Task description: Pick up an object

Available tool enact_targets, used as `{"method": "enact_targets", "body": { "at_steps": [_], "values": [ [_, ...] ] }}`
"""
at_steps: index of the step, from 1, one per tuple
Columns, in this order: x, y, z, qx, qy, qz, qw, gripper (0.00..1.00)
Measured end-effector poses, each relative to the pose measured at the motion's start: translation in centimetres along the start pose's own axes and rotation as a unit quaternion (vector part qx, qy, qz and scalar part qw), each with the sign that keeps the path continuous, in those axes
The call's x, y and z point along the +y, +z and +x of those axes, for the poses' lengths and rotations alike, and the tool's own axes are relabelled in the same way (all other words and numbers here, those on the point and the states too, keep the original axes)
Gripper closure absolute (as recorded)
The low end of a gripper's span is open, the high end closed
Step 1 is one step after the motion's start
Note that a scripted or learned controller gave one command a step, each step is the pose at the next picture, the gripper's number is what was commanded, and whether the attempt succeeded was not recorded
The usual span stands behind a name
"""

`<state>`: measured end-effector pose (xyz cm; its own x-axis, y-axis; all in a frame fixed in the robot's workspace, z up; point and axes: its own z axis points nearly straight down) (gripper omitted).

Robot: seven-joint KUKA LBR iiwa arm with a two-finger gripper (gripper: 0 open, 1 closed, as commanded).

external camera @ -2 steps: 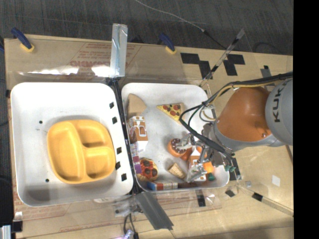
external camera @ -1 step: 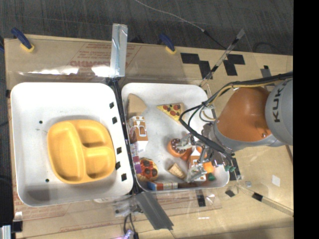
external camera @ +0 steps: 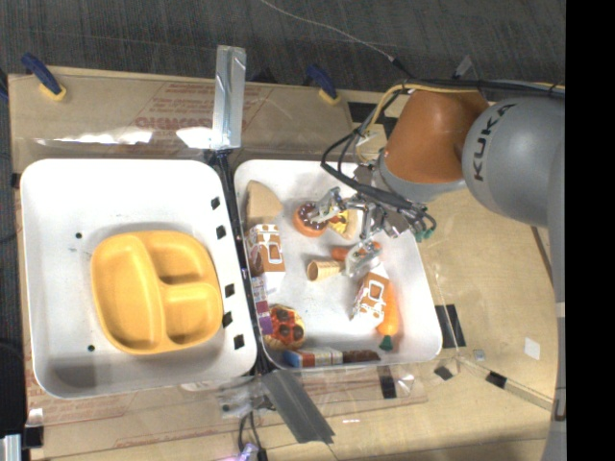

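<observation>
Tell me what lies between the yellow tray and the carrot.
In the camera view, between the yellow tray and the carrot lie the bins' adjoining walls, a small printed box and a small cone-shaped piece.

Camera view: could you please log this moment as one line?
arm: over right bin | tool: low by pink donut | hold: none seen | left bin: yellow tray

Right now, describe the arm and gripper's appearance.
The arm is rounded grey metal with dark KUKA lettering, and a glossy orange band sits above the wrist. Black cables loop beside it. The gripper is small, metallic and cluttered with wiring.
</observation>
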<state>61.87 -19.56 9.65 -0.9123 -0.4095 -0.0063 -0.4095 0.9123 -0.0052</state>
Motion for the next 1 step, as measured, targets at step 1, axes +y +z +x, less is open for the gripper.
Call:
{"method": "enact_targets", "body": {
  "at_steps": [1],
  "values": [
    [3.17, 0.37, 8.01, 0.002, 0.055, -0.003, 0.9985, 0.00]
  ]
}}
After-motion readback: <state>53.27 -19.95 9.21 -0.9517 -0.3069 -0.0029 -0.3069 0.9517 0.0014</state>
